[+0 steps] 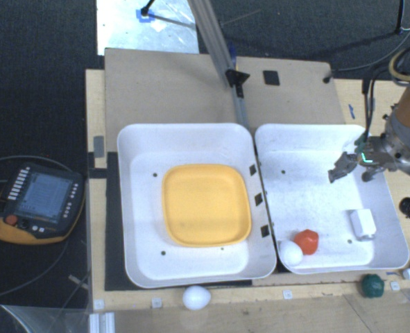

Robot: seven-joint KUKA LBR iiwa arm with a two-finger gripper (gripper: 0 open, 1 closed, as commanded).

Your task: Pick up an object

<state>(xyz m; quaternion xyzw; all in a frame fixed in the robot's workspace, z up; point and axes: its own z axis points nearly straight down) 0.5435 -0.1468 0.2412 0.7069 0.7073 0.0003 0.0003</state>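
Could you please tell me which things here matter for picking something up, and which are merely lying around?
For the job:
- tool, above the right bin
- red ball
- white ball
- white block

Lying about:
- yellow plate in the left bin
- white egg and green ball on the bench
- handheld controller on the floor

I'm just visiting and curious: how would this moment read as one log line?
end effector: over right bin, nothing held | red object, white ball, white block: right bin | yellow plate: left bin
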